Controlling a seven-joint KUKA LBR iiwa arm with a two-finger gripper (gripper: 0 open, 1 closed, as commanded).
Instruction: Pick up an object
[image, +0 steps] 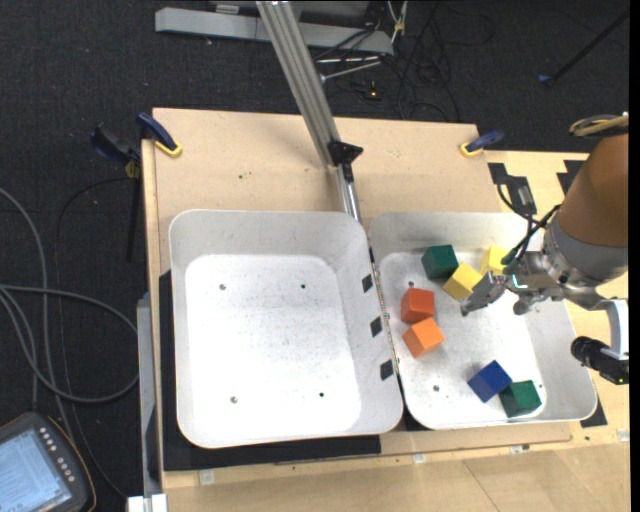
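Note:
The right bin (560, 400) holds several coloured blocks. A dark green block (438, 262) lies at the back, with a yellow block (462, 282) beside it and another yellow block (496, 258) near the arm. Two orange blocks (418, 304) (424, 336) sit near the bin's left wall. A blue block (488, 380) and a green block (521, 397) rest at the front. My gripper (490, 293) hangs over the right bin's middle, just right of the yellow block, with its dark fingers pointing down-left. Nothing shows between them.
The left bin (200, 240) stands beside the right one on the wooden bench (250, 160). A slanted metal pole (305, 80) crosses the back. Clamps (160, 135) (482, 143) grip the bench's far corners. Cables lie on the dark floor.

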